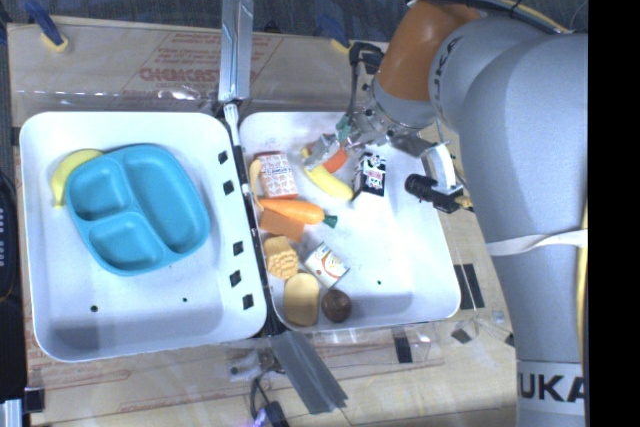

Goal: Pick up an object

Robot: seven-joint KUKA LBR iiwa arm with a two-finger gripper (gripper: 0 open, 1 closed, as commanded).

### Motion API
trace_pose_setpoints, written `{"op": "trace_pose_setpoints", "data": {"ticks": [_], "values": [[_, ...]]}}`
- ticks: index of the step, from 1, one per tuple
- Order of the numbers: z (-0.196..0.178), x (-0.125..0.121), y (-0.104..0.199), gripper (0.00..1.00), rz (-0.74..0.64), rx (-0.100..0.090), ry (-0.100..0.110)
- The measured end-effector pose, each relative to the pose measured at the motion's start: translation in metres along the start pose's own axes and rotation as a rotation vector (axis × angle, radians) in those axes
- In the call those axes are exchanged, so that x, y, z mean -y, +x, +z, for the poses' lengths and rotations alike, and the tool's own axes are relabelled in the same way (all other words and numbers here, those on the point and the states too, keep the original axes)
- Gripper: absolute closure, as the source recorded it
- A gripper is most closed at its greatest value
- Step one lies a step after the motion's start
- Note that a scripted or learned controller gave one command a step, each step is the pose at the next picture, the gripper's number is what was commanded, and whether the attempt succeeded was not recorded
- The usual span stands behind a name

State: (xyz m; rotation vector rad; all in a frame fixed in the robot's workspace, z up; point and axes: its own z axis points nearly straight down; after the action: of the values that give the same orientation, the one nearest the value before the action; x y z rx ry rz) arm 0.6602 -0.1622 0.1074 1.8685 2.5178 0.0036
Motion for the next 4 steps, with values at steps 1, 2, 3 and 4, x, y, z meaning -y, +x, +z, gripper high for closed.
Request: {"op": "trace_pose_setpoints", "data": {"ticks": [1, 2, 3, 4], "values": [[-0.090, -0.028, 0.092, 1.00, 0.056, -0.003, -0.003], [-0.085, -0.024, 0.090, 0.00, 0.061, -0.004, 0.006], [0.010, -0.012, 0.042, 0.00, 0.287, -0.003, 0.000], [-0.001, -0.014, 0.043, 1.00, 0.280, -0.003, -0.002]]}}
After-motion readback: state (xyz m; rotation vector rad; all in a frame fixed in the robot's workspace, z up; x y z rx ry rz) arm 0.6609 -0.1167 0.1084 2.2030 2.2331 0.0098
